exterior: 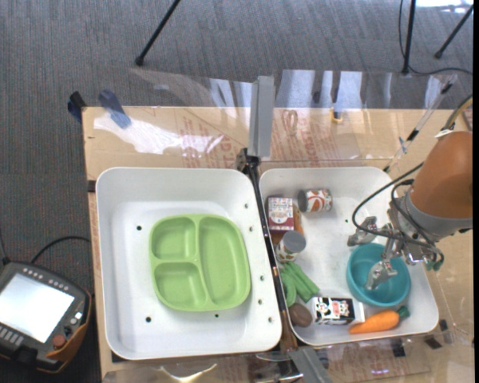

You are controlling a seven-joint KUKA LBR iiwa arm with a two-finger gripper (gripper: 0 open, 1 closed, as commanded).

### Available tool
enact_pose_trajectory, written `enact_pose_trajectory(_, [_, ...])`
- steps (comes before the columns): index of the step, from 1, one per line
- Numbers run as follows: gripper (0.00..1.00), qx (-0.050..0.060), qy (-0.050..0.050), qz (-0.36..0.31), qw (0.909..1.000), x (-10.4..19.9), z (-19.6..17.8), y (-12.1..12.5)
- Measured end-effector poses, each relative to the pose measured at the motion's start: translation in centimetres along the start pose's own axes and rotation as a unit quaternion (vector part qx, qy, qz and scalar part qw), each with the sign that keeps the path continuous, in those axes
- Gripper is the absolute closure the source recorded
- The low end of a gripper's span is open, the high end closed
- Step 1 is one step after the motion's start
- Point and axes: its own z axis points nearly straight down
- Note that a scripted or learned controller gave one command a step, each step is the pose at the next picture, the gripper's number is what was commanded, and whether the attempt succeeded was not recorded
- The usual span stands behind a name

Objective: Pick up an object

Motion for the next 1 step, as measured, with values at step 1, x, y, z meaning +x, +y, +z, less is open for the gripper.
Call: enact_pose_trajectory(1, [0.0, 0.0, 0.0, 0.008, 1.0, 1.07, 0.07, 0.48])
